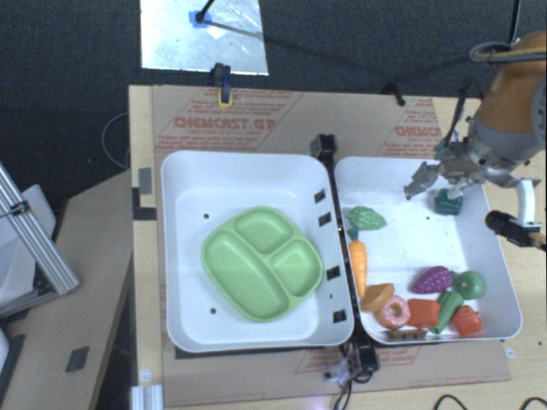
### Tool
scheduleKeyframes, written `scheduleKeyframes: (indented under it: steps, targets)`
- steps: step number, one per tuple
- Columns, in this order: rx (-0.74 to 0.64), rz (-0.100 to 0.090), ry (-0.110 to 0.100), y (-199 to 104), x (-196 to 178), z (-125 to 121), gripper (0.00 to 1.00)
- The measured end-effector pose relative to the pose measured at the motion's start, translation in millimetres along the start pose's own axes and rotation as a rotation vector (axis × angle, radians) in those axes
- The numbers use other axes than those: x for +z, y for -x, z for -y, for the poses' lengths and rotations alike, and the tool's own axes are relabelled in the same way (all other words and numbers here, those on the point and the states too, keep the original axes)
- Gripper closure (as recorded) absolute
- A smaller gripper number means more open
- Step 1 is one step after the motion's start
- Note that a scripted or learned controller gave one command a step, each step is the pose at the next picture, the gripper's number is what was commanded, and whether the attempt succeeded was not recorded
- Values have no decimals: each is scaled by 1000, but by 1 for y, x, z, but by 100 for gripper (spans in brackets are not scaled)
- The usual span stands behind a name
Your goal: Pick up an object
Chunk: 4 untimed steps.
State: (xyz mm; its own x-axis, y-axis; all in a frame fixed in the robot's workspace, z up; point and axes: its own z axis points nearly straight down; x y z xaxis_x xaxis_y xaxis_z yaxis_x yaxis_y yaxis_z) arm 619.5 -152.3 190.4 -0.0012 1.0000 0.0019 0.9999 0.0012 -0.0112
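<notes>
Hanging over the back right corner of the right bin (504, 301), the gripper (438, 182) has its fingers spread wide, one grey finger (419, 183) sticking out to the left. A small teal thing (448, 201) sits just below them, and whether they touch it is hard to tell. The same bin holds a green leafy toy (366, 219), a carrot (358, 266), a donut (395, 312), grapes (432, 278) and more toy food along the front. The left bin (184, 254) holds a green tray (261, 263). The middle of the right bin is bare. Both bins sit on cardboard (256, 118) on a bench.
</notes>
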Motion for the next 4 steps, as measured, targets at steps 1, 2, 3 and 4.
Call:
scheduleKeyframes:
  steps: [1,2,3,4]
  targets:
    - [-2,2,12,0,-8,-3,0]
    - [-3,1,9,-9,42,2,0]
    - [-5,2,10,-16,91,-6,0]
    - [-4,2,12,-16,106,-7,0]
